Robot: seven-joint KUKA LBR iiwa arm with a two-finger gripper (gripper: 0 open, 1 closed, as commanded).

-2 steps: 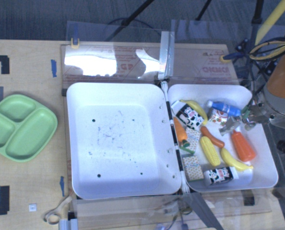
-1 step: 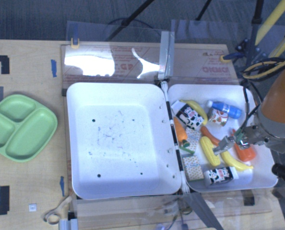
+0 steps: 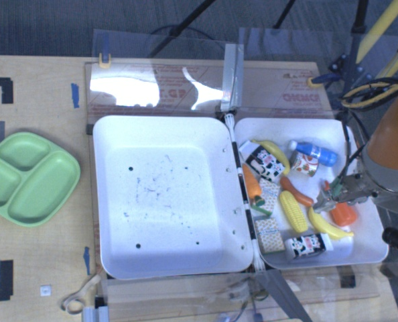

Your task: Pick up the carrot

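Orange, the carrot (image 3: 252,184) lies along the left wall of the right bin (image 3: 370,247), green top toward the desk's near edge, beside a cow-print carton (image 3: 265,162) and a corn cob (image 3: 292,210). The pincer (image 3: 333,196) hangs near the bin's right side, over a banana (image 3: 327,224); whether it is apart or together cannot be told.

Grey two-finger gripper (image 3: 333,196) low in the crowded right white bin (image 3: 372,245), orange tomato-like ball (image 3: 344,214) and yellow banana (image 3: 328,225) just beneath it, yellow corn cob (image 3: 292,210) beside, left white bin (image 3: 118,139) beyond offering open room
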